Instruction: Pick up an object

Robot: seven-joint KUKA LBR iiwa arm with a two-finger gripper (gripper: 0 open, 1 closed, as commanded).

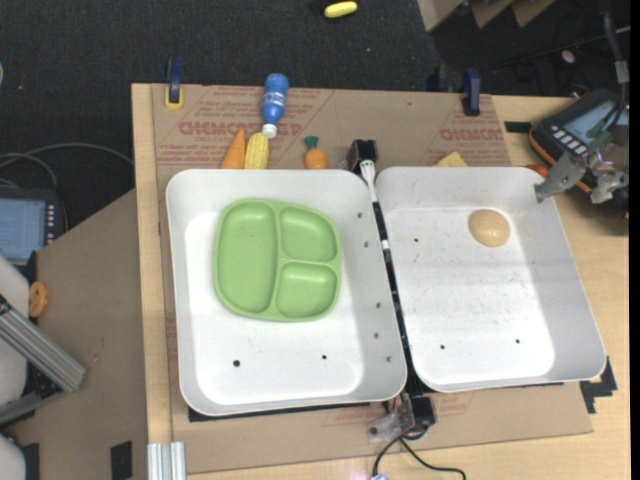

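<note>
A round tan object [489, 227], like a small bread roll, lies in the back right part of the right white bin [500, 338]. A green divided plate [277, 259] rests in the left white bin [270, 378]. My gripper [562, 179] sits at the far right, just outside the right bin's back right corner and above the bench. It is well apart from the tan object, and blur hides its state.
Behind the bins on the cardboard lie a blue-and-white bottle [273, 103], a toy corn cob [257, 150], two toy carrots [234, 151] [315, 156] and a black part [362, 153]. An orange-and-black handset [568, 138] sits at the right, near the gripper.
</note>
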